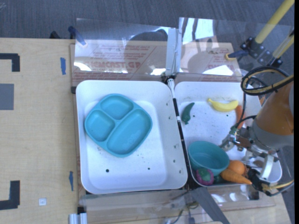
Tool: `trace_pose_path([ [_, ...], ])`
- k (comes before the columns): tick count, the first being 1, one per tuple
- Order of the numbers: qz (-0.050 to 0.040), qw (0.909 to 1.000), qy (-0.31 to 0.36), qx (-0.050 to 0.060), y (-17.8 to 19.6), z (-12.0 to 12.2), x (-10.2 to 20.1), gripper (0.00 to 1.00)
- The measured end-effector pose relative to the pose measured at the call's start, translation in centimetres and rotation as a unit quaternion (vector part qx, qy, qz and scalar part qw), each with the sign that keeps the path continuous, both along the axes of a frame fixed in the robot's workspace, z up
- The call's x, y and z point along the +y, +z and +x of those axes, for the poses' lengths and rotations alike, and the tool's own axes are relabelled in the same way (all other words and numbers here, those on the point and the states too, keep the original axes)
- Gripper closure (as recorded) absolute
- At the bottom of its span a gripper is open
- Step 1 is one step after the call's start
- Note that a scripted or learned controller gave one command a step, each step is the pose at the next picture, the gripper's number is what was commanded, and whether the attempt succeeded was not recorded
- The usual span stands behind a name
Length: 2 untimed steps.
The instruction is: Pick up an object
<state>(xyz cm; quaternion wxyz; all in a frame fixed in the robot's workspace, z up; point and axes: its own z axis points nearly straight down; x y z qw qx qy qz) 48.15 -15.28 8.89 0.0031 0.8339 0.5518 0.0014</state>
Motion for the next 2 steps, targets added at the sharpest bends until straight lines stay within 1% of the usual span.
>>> trace_pose_path([
  [1, 0.0006, 0.9994, -0.035, -0.001, -0.1, 7.3, -0.3, 0.0],
  [2, 0.0017, 0.9966, -0.083, 0.001, -0.2, 15.5, -0.7, 0.0],
])
